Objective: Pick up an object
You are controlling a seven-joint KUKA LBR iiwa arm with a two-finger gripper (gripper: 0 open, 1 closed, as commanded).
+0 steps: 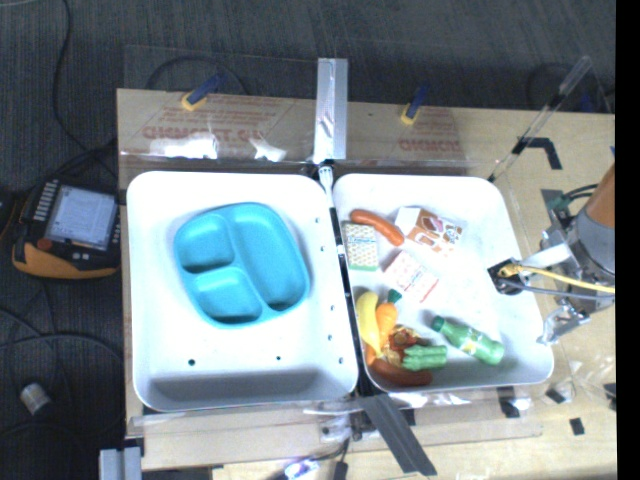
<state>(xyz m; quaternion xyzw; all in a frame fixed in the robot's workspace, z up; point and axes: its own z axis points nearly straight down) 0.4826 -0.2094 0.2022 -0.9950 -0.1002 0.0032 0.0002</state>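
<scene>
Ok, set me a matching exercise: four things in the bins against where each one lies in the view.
1 blue divided plastic tray
2 green plastic bottle
3 orange-red toy sausage
4 yellow toy banana

A right bin, upper left
B left bin, middle
C right bin, lower left
D right bin, lower right

Pairs: 1-B, 2-D, 3-A, 4-C

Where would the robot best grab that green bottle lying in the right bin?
Across the middle of the green bottle, coming straight down from above. It lies flat on its side, long and narrow, with bare bin floor along its upper side; other toys crowd its left end.
</scene>
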